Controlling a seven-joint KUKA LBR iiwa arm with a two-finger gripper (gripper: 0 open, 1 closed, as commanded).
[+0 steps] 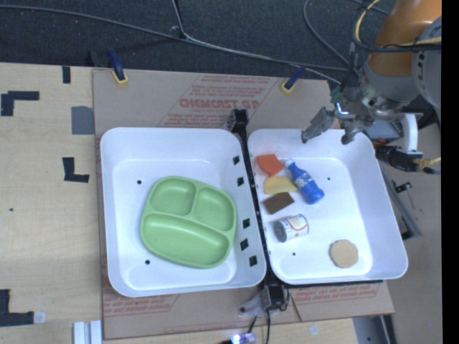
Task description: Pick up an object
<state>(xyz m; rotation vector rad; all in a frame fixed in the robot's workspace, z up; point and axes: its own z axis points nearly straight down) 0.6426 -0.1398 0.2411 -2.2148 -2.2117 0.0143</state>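
Gripper (332, 129) hangs with fingers spread wide, holding nothing, over the right bin's (384, 213) far rim, beyond the blue bottle (305, 182)

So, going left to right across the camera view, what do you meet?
Green divided plate → brown block → small can → blue bottle → end effector → round cookie.

My gripper (331, 129) hangs over the far edge of the right bin (373, 192), fingers spread; in that bin a bottle (305, 182) lies right of three stacked blocks (275, 183); a can (291, 227) nearer; a disc (343, 253) nearest; a divided tray (189, 221) fills the left bin (122, 156).
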